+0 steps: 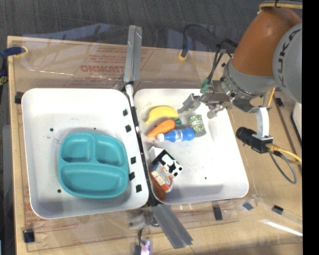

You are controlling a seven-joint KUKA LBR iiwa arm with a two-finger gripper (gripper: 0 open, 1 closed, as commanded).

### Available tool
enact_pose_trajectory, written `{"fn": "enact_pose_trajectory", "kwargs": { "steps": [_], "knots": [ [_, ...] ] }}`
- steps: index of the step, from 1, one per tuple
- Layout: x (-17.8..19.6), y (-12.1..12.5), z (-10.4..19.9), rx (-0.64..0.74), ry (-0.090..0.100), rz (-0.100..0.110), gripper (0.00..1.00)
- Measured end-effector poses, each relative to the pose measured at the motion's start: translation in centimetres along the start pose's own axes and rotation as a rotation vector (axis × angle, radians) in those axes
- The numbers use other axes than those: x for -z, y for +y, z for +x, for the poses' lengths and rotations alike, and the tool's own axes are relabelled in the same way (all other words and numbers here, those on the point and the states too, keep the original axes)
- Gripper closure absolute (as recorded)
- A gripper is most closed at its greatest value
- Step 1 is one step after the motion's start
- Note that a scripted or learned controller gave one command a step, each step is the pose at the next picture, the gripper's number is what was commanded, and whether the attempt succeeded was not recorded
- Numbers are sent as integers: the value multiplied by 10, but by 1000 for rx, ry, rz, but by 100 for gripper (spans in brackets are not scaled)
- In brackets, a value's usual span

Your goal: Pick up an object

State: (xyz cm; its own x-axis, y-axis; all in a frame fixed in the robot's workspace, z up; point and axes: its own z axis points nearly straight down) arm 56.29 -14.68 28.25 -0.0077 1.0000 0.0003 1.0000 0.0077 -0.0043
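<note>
Over the far part of the right bin (218, 163): gripper (201, 108), fingers spread wide, nothing held between them. Just below its tips, a small clear jar (198, 124) with a green label; touching or merely close, cannot tell. Beside the jar, a blue bottle (176, 136) lying on its side. Left of these, a banana (160, 113) with a carrot (160, 127) against its near edge, the carrot's tip close to the bottle's white cap. Nearer the front, by the bin's left wall, a black-and-white box (167, 162) overlapping an orange packet (162, 180). Across the divide, in the left bin (42, 121), a teal plate (92, 163) with three compartments, lying flat. Reaching in from the right, the grey arm (266, 41) with its orange band
</note>
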Motion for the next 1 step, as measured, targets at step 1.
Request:
{"fn": "enact_pose_trajectory", "kwargs": {
  "steps": [1],
  "knots": [
    [-184, -4, -37, 14, 1, 1, 0]
  ]
}}
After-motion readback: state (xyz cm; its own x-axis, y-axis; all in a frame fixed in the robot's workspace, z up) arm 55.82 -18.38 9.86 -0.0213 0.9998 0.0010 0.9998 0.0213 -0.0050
